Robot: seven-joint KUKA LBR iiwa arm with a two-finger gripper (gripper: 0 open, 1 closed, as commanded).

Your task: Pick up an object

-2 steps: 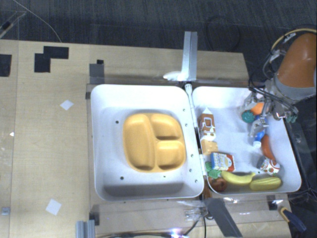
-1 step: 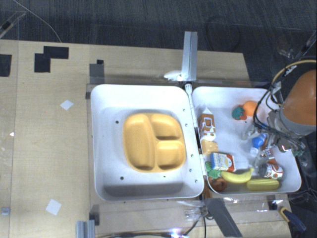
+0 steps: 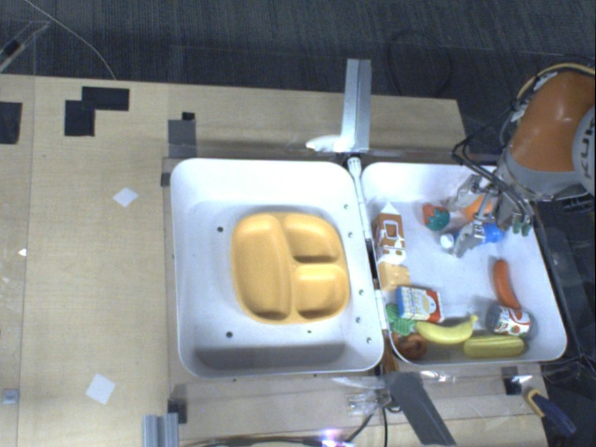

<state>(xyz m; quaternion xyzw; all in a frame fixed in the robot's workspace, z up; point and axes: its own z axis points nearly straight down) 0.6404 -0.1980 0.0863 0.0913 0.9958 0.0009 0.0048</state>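
Gripper (image 3: 477, 222) low over back of right bin (image 3: 551, 307); open or closed, cannot tell (cables and blur in way). Nearest thing: small orange toy (image 3: 435, 216), just beside gripper on its left, loose on bin floor. Likely light, hard, rounded, may roll; take across narrow middle. Further out: sausage (image 3: 504, 282), banana (image 3: 445, 331), carton (image 3: 418, 302) toward front. Left bin (image 3: 200, 212) carries yellow tray (image 3: 289, 265).
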